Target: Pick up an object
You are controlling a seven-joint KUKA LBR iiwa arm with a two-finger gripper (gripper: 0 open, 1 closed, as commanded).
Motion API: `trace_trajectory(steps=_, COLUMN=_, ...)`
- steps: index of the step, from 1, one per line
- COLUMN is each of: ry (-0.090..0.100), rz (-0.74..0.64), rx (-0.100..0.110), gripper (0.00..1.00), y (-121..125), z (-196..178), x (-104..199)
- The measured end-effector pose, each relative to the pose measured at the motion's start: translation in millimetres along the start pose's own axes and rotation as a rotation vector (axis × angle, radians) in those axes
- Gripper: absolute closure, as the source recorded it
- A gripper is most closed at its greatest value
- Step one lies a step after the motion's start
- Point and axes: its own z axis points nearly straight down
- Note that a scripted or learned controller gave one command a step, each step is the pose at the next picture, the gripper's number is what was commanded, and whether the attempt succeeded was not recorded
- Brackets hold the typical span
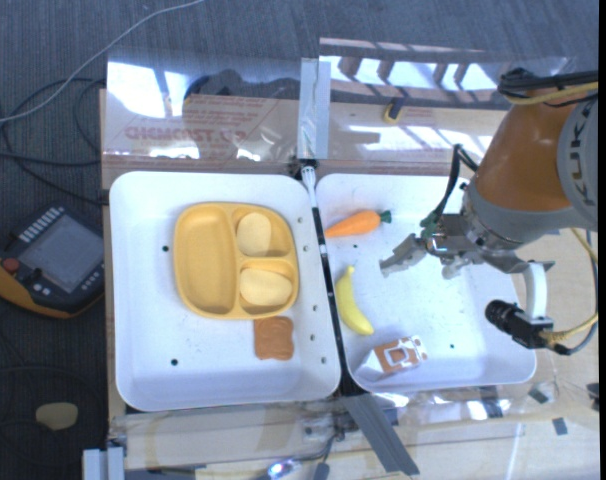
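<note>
The carrot [352,224] lies at the upper left of the right bin [483,368], with the banana [354,304] just below it and a small packet [399,354] lower still. No object is held; the reaching step seems to be in hand. The end effector [423,252] hangs right of the carrot, and whether it is apart or together cannot be told. A descent over 1 item would be needed next. The bin wall beside the carrot and banana could hinder a grasp. In the left bin [143,368], a yellow tray [203,258] and a brown piece [274,339] are seen.
</note>
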Motion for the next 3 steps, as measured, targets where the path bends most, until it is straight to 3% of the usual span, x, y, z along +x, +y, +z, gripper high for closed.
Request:
trace_trajectory(steps=1, ry=-0.001, rz=-0.16, rx=-0.002, gripper=0.0, y=18, z=110, x=-1)
trace_trajectory(steps=2, ry=-0.001, rz=-0.043, rx=0.0, gripper=0.0, y=-30, z=31, x=13)
trace_trajectory(steps=3, ry=-0.001, rz=-0.122, rx=0.0, gripper=0.0, y=55, z=34, x=-4)
